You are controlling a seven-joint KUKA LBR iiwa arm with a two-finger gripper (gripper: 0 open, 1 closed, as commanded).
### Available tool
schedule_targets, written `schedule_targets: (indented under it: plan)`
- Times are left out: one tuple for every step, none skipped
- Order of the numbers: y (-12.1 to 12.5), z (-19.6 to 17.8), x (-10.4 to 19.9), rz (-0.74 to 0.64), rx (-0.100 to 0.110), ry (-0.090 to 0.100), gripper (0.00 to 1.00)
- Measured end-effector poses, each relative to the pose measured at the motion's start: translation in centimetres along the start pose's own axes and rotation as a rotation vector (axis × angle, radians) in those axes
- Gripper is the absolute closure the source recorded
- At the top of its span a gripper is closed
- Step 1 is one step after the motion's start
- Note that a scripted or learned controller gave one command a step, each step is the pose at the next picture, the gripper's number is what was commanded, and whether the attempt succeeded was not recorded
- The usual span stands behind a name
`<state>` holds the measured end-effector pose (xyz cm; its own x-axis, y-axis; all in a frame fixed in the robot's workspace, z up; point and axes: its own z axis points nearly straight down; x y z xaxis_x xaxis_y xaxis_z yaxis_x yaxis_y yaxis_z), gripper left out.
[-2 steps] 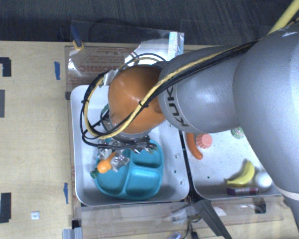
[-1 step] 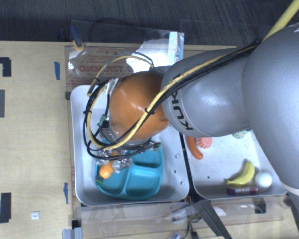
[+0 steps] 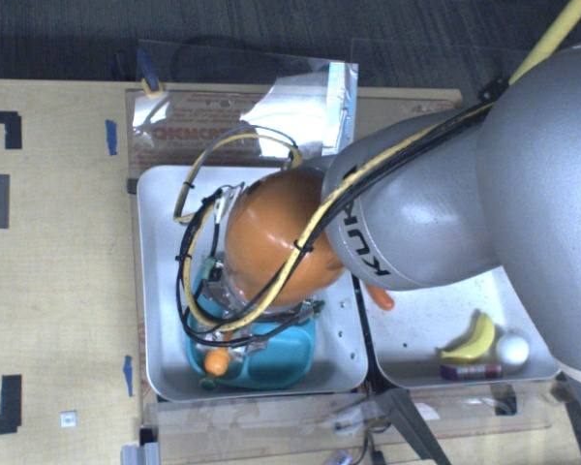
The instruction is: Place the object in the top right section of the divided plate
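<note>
A small orange object (image 3: 216,361), round and carrot-coloured with a bit of green under it, sits on the blue plate (image 3: 290,364) near its lower left edge. Whether this is the task's object or just something already on the plate, I cannot tell. The plate lies in the lower part of the left bin (image 3: 155,260), and most of it is covered by the arm (image 3: 445,201), so its dividers and its top right section are hidden.

The arm reaches in from the right, and its orange band (image 3: 271,240) hangs straight over the plate with cables (image 3: 198,177) looped round it. The gripper (image 3: 223,303) points down at the plate just above the orange object; whether it is open, closed or holding something cannot be told, since the wrist blocks it.

Judging by this, the step in hand is the placing itself, or the approach to it, over the plate. The next move calls for the object to end in the far right section of the plate, not the near left edge.

In the right bin (image 3: 416,342) lie a banana (image 3: 473,337), a white ball (image 3: 513,349), a dark bar (image 3: 470,370) and an orange piece (image 3: 381,298), well apart from the plate. Both bins sit on the counter (image 3: 58,260).
</note>
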<state>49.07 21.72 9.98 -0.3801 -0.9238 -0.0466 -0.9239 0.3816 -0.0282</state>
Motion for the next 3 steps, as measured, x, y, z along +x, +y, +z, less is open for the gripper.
schedule_targets:
  plan:
    - [-1.1, 0.2, 1.6, -0.147, -0.012, 0.008, 1.00]
    - [-2.8, 0.2, 3.2, -0.435, -0.022, -0.010, 1.00]
    - [-6.7, 0.8, -3.7, -0.733, -0.032, 0.029, 1.00]
